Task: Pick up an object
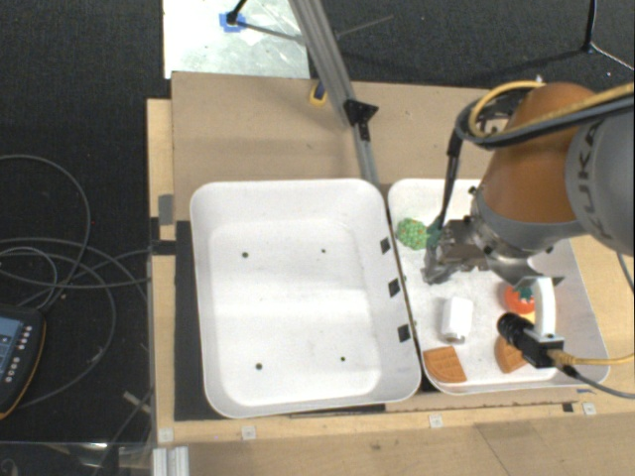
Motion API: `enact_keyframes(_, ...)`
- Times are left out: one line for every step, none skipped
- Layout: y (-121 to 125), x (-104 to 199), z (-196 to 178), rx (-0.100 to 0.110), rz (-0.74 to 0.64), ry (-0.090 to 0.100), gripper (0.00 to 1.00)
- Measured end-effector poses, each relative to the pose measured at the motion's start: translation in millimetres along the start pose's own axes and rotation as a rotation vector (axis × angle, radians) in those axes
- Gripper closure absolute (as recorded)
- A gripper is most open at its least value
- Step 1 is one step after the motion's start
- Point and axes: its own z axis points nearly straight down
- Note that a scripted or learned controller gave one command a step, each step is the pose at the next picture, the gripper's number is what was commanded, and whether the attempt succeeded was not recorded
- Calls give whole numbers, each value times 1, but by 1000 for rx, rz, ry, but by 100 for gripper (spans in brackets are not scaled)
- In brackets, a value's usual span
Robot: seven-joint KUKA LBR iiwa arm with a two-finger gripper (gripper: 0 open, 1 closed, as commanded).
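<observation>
My gripper hangs low over the upper middle of the right bin, its dark fingers pointing down to the left. A green bumpy ball lies just up and left of the fingertips, close to them but not between them. A white block rests below the gripper. An orange waffle-textured piece lies at the bin's front left. A red and orange object and a brown-orange piece sit at the right, partly behind the wrist parts.
The left bin stands beside the right one, their walls meeting at black clips. A grey slanted pole crosses the bench behind the bins. Cables lie on the floor at far left.
</observation>
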Motion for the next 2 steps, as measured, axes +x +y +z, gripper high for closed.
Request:
enact_keyframes(9, 56, -3, -2, -2, 0, 100)
enact_keyframes(4, 98, 2, 1, 0, -1, 100)
